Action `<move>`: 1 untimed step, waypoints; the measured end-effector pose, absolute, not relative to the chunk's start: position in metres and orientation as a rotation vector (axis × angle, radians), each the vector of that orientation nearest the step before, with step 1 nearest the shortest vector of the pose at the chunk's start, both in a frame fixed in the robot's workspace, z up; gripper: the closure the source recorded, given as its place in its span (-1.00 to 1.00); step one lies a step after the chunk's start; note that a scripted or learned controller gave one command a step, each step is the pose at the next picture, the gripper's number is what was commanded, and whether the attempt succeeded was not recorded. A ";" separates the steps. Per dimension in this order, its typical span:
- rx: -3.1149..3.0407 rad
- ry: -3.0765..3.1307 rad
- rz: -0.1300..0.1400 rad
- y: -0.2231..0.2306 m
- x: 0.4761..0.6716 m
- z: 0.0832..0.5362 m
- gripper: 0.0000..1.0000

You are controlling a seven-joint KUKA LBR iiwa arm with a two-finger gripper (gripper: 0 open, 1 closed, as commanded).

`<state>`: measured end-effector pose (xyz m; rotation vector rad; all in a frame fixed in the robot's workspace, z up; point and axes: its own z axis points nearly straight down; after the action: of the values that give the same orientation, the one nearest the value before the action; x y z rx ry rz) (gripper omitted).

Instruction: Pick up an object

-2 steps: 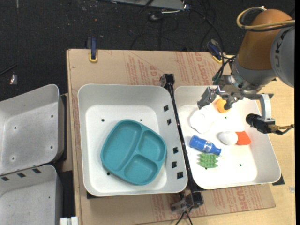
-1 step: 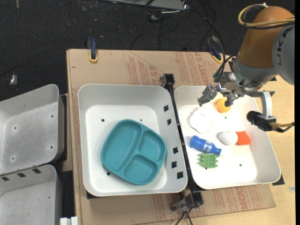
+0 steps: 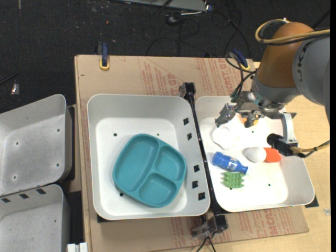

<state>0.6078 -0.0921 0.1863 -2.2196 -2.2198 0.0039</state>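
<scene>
White rounded plastic object sits just below the grey two-finger end effector — finger state impossible to tell — in the right-hand bin.

left bin: tray | right bin: bottle, egg

Robotics lab: clamped cardboard-topped bench, two white bins, loose cables on dark floor.

We count two white bins: one teal divided tray in the left; one blue bottle, one green toy, one white-and-orange object in the right.
</scene>
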 end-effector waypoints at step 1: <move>-2.221 -2.217 0.005 -0.101 0.611 0.129 -1.00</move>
<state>0.6110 -0.1007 0.1293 -2.2210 -2.2173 0.0054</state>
